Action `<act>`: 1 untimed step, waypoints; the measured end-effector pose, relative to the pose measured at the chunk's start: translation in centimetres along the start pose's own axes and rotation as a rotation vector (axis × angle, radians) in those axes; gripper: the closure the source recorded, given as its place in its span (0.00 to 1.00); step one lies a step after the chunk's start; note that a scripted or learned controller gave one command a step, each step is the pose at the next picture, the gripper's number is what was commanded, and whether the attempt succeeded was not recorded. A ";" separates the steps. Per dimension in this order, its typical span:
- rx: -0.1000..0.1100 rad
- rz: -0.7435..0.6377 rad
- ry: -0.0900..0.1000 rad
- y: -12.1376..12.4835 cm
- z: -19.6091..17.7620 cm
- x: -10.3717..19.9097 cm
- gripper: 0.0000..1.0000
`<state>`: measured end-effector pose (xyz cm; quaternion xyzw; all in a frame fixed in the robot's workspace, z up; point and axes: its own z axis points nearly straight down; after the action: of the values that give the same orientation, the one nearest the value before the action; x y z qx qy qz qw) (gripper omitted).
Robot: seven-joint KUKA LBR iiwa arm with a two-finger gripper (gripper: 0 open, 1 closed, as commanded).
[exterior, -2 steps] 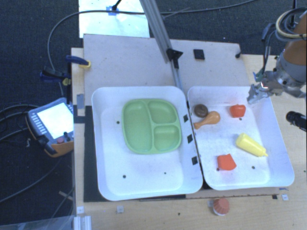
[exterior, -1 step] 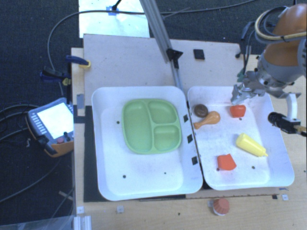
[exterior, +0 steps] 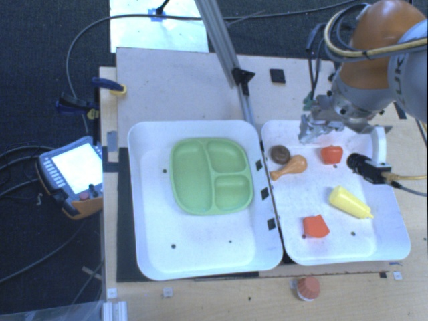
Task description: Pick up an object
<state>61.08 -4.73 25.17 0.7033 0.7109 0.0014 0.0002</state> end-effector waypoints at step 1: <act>0.001 0.001 0.000 0.1 1.5 5.9 1.00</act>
<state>61.12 1.16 23.70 0.7035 0.7107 0.0008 -0.0002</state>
